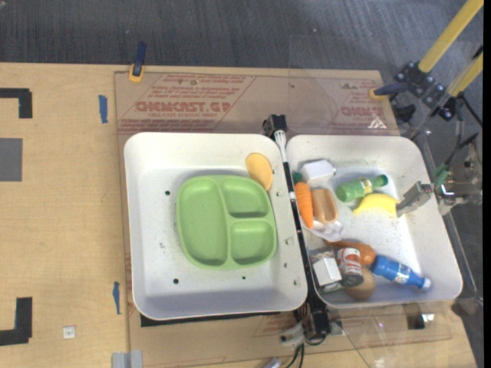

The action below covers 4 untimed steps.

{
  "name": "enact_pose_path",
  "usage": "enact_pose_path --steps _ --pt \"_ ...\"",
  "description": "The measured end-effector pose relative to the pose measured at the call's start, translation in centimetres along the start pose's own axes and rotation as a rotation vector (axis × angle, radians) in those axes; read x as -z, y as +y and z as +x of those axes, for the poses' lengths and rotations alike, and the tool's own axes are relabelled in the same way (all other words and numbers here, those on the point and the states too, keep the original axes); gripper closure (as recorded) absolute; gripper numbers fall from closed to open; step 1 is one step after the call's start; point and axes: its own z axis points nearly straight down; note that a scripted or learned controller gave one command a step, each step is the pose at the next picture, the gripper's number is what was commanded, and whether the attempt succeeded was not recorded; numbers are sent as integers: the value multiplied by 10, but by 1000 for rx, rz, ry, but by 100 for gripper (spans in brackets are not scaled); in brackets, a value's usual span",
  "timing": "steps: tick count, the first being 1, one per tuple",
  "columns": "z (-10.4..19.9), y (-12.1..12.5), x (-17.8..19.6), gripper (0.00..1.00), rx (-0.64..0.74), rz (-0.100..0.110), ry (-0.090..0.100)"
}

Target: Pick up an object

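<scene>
White left bin [146,228] holds a pale green divided tray [226,221] and yellow-orange fruit [260,169]; right bin [433,244] has an orange carrot [304,203], green bottle [360,188], blue bottle [397,272].

Single fixed view, set high above the bench and angled down at a slant. Both shallow white plastic bins are taken in whole: left bin [146,228], right bin [430,198], side by side near frame centre. The tan wooden bench top [61,228] is seen at left, dark grey floor [230,14] along the top. Framed from moderate distance.
</scene>
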Motion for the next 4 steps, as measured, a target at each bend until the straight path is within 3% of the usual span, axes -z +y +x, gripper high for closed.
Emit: enact_pose_path --steps 1,2,3,4 --pt "52 55 -119 0 -195 11 5" --pt "45 73 -151 0 -531 -8 1" --pt "84 92 -151 0 -728 -14 -2" --pt "3 110 -151 0 -637 13 28"
